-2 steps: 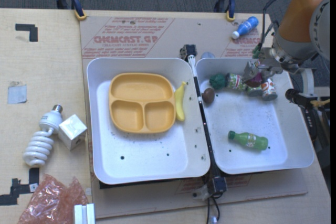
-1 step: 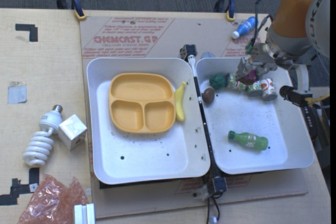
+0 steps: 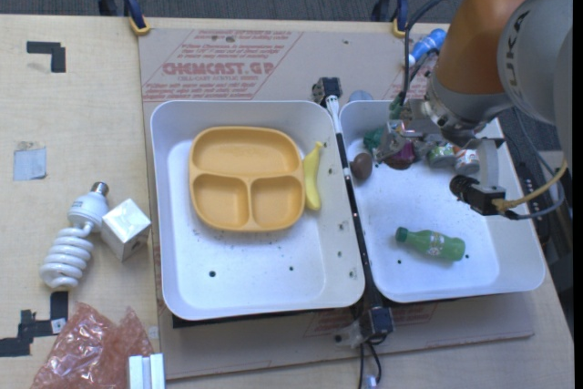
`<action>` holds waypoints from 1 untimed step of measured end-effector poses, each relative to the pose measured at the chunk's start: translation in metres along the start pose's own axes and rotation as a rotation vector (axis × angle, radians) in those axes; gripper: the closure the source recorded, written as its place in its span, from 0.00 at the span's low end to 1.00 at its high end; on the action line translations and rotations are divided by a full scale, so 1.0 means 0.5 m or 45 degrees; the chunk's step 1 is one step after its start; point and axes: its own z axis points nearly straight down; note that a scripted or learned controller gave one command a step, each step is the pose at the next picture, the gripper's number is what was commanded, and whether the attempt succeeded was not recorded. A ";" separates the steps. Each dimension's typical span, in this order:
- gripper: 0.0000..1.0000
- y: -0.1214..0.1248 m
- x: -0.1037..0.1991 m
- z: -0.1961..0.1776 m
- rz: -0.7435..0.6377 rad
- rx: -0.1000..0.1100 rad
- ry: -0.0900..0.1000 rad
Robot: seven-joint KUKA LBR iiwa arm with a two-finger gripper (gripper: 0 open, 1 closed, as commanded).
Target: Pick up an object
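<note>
My gripper [image 3: 398, 138] hangs low over the far corner of the right bin [image 3: 510, 273], among a clutter of small objects [image 3: 383, 150]; I cannot tell its state from here. A green bottle [image 3: 430, 243] lies on its side nearer the bin's front, well apart from me.

The arm [image 3: 537, 41] is a smooth grey casing with a broad orange band [image 3: 478, 27] above the wrist, dark lettering on its flank, black and yellow cables looping beside it, a blue fitting near its upper edge, and a metal end effector [image 3: 410, 134]
</note>
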 end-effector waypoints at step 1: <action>1.00 0.011 0.149 -0.006 0.002 -0.001 0.000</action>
